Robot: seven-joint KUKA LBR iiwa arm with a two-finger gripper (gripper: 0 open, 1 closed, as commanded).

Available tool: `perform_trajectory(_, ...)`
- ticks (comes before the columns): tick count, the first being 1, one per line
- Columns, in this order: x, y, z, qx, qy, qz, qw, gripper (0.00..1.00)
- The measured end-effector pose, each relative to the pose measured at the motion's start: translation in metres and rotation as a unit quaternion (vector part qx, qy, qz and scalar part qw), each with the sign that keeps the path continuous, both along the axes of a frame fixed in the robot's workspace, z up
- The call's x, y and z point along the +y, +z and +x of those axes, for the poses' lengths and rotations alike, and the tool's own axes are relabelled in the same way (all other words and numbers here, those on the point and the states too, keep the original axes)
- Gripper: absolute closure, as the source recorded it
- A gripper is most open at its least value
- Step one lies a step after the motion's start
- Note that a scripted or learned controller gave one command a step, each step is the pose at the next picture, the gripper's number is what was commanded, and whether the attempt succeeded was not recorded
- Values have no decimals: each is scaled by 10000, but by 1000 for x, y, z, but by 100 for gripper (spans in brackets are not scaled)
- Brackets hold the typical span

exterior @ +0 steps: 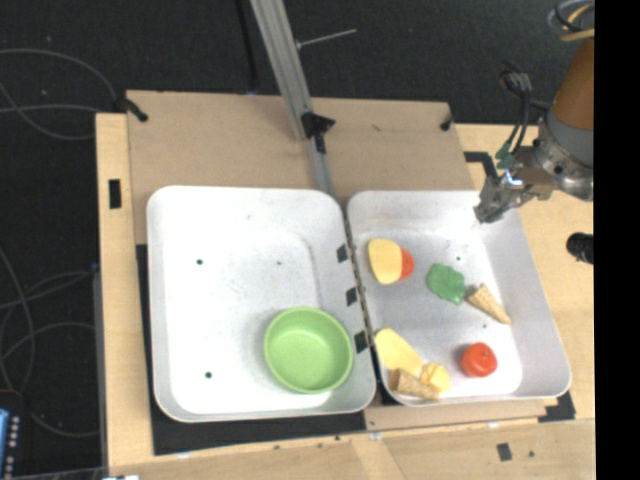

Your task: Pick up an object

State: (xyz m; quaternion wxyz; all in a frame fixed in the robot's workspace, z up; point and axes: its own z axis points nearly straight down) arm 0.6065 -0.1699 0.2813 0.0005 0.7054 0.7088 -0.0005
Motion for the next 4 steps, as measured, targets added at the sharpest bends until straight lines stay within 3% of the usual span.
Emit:
perform_trajectory(3,142,-23,-13,-1,8,9,10000,100)
perform_trajectory(4,200,-25,-3,-6,17,14,10000,100)
